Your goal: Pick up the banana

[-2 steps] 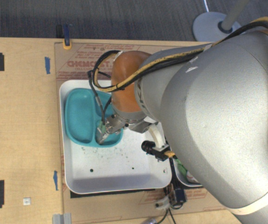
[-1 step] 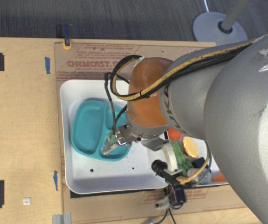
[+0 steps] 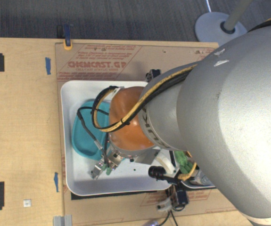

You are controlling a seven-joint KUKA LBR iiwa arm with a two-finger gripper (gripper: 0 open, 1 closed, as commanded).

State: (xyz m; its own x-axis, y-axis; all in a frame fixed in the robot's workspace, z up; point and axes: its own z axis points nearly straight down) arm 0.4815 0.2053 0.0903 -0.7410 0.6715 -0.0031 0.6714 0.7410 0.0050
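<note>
Most of the shallow white plastic bin (image 3: pixel 68 126) is sitting under the big grey robot arm (image 3: pixel 229 126) and its orange wrist band (image 3: pixel 128 121), so I cannot tell where the banana is lying; my guess is that it is hiding beneath the arm.

The metal two-finger gripper (image 3: pixel 100 167) is hanging low near the bin's front-left corner, just beside a teal, rounded plastic item (image 3: pixel 84 138). It is too small and too foreshortened to read, so I cannot tell whether it is spread, pressed together or pinching anything.

Risks from here, as I am judging them:
- The gripper is sitting next to the teal item, so a close could be grabbing or nudging that instead of the fruit.
- It is working close to the bin wall, so a descent could be clipping the rim or shifting the bin on the cardboard-covered desk (image 3: pixel 22 126).
- The looped yellow-and-black cable (image 3: pixel 97 112) is drooping over the teal item and could be snagging or dragging it.
- The overhead view is staying mostly blocked, so any grasp is going unverified until the arm lifts.
</note>
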